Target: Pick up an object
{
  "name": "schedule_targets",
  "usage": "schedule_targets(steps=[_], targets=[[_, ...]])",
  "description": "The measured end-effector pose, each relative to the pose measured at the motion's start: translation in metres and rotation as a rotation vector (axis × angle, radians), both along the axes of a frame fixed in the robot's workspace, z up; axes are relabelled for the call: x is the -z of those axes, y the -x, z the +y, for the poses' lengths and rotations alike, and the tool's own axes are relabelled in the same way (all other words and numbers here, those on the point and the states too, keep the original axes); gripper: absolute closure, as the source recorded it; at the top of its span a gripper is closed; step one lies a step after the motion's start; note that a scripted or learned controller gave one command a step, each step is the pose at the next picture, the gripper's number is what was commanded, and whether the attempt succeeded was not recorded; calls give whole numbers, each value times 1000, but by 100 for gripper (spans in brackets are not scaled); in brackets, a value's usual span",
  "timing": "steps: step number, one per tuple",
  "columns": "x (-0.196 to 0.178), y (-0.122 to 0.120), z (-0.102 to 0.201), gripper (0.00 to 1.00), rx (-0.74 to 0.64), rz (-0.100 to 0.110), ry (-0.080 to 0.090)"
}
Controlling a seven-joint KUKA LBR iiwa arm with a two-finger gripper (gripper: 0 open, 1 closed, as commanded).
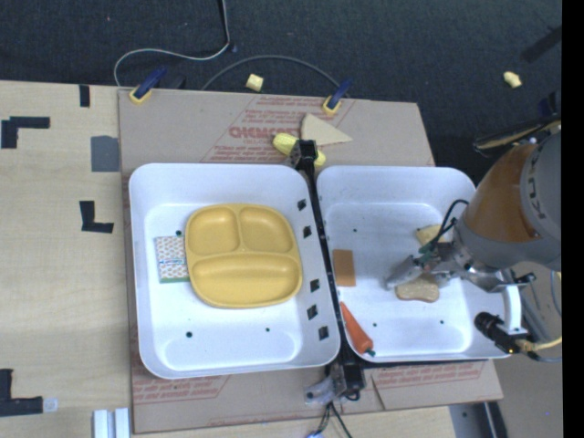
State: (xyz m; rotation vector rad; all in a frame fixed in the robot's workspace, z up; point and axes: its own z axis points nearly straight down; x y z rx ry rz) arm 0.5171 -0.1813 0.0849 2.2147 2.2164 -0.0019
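Note:
My gripper (408, 274) is low inside the right bin (383, 185), reaching in from the right and pointing left. A flat tan piece shaped like bread (418, 291) lies on the bin floor just below and in front of it, touching or nearly touching the gripper's tip. A pale yellow object (427, 235) sits just behind the gripper, partly hidden by the wrist. Further left in the same bin are a small brown block (344, 267) and an orange carrot (356, 328) near the front left corner.
The left bin (146, 245) holds a yellow divided plate (243, 254) and a small patterned card (170, 258) beside it. A black divider clip strip (315, 245) runs between the bins. Yellow and tan scraps (315, 135) lie on the cardboard behind them.

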Motion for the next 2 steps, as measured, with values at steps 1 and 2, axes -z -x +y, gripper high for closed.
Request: schedule_targets(steps=[1,2], targets=[[-12,-1,-2,100,2,-1,0],[-3,-41,74,100,-5,-3,-3]])
